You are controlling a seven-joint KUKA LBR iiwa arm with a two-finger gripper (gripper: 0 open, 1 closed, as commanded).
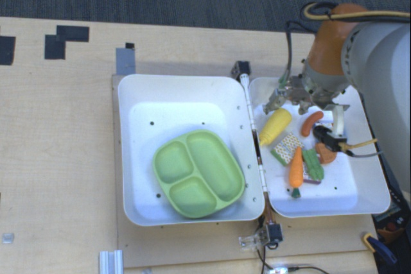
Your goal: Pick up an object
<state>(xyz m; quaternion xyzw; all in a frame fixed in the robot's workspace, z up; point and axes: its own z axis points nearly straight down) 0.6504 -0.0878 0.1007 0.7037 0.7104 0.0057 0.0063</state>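
In the right bin (pixel 340 192) lie several toy foods. A yellow corn cob (pixel 275 126) rests at the bin's left side. Below it sits a speckled square piece (pixel 286 148), with an orange carrot (pixel 295 168) and a green piece (pixel 313 164) beside it. A red sausage (pixel 311 122) lies towards the back, and a small orange piece (pixel 325 154) sits further right. My gripper (pixel 290 97) hangs over the back of this bin, just above the corn cob's upper end. I see nothing held in it.
The left bin (pixel 144 106) holds a green divided plate (pixel 199 173). The grey arm with its orange band (pixel 331 48) covers the right bin's back right corner. A metal divider runs between the two bins.
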